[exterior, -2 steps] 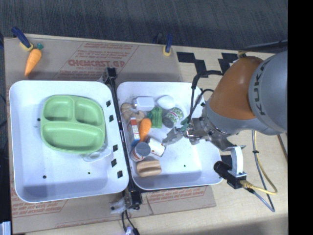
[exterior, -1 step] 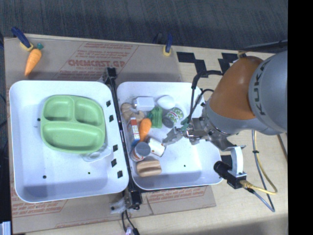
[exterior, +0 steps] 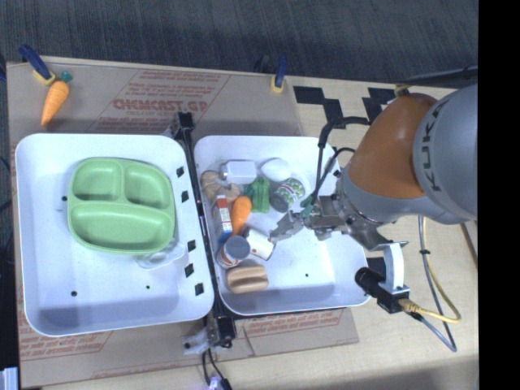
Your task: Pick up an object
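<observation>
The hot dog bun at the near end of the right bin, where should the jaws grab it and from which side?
Probably across the short width of the hot dog bun, at mid-length, coming straight down. It lies flat with its long axis left-right, the bin floor bare to its right; the blue-capped jar crowds its far side.

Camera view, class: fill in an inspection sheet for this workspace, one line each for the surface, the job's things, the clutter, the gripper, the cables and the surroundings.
Surface: bench covered by printed cardboard, bearing a left bin and a right bin, both white.
Job's things: in the right bin's left part, a crowded pile including an orange carrot-shaped toy, a green item, a printed can and a bread-roll toy.
Clutter: green divided plate in the left bin; a toy carrot on the cardboard.
Gripper: gripper low over the right bin beside the pile.
Cables: yellow cable at the right.
Surroundings: dark carpet.
</observation>
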### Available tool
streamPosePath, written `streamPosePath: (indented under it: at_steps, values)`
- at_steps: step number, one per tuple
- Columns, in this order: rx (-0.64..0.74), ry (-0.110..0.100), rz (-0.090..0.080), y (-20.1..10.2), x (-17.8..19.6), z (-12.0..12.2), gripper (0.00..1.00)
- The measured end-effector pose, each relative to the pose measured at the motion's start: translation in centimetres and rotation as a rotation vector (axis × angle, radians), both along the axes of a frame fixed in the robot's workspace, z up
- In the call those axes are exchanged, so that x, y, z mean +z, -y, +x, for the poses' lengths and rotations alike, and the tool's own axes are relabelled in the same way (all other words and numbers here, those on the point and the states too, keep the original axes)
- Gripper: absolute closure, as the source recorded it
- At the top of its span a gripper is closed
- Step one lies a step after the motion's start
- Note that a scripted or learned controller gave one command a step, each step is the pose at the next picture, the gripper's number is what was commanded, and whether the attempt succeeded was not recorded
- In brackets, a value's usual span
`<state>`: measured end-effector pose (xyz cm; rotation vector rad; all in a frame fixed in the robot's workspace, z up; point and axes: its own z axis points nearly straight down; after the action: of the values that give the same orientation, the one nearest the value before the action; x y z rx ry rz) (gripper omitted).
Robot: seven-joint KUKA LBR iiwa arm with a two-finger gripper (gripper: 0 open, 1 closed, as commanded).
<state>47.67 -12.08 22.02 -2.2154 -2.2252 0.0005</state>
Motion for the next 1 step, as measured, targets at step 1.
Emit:
streamPosePath:
  at_steps: [1]
  values:
    - [0.001, -0.001, 0.0, 5.32, -2.97, 10.52, 0.0]
